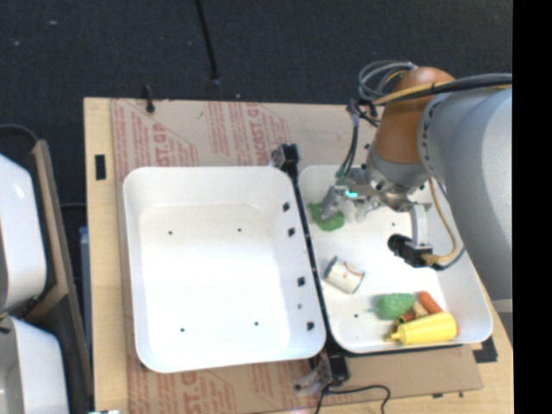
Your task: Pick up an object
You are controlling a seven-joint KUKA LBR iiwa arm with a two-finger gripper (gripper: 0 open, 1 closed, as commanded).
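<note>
My gripper (343,203) hangs low over the far left part of the right bin (466,291), under the arm's orange band. A small green object (329,221) lies right at its tip, against the bin's left wall; whether it is touched or held I cannot make out. Nearer the front lie a small white cylinder with a red mark (343,276), a green lump (394,304), a small orange piece (429,301) and a yellow bottle-shaped toy (424,329).
The left bin (134,198) sits beside the right one, with a black divider strip (304,231) between them. A black cable fitting (407,248) hangs from the arm over the right bin. The big grey arm body covers the bin's right side.
</note>
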